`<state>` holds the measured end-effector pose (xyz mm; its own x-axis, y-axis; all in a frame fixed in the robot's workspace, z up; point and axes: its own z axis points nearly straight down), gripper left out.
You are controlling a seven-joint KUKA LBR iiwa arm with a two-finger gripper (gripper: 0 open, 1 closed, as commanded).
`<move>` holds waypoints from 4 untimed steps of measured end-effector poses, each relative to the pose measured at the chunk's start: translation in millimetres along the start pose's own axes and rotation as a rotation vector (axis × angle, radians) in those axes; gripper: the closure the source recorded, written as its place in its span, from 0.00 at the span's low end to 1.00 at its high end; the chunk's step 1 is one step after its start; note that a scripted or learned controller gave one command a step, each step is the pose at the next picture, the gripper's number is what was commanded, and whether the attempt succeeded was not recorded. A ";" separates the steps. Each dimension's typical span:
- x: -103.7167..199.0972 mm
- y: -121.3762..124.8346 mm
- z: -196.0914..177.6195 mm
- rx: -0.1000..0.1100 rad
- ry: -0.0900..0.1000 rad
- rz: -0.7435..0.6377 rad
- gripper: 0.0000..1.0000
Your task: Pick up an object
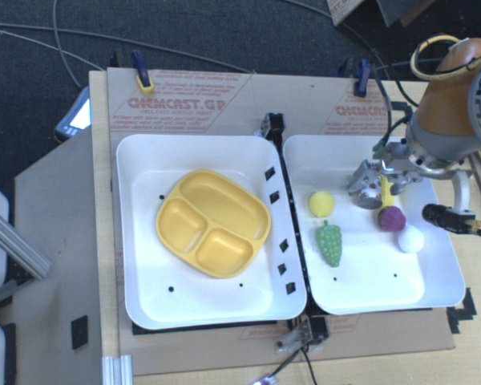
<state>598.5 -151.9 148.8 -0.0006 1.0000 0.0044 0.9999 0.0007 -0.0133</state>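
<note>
My gripper hangs low over the back of the right bin, reaching in from the right. A purple round item lies just in front of it, touching a white ball to its right. A narrow yellow piece shows right at the gripper; whether it is gripped is unclear. A yellow ball sits left of the gripper, with a green bunch of grapes in front of that ball.
The left bin holds a yellow divided plate in its middle. A black divider with clips runs between the bins. Blue clamps hold the board at the back.
</note>
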 end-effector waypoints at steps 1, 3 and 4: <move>-4.1 -5.7 66.1 0.001 0.000 0.001 0.00; 6.1 -2.3 1.5 -0.014 -0.004 -0.002 1.00; 7.6 4.5 -40.0 -0.013 -0.005 -0.002 1.00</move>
<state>603.5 -144.5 188.7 -0.0028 1.0000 -0.0001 1.0000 0.0028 -0.0001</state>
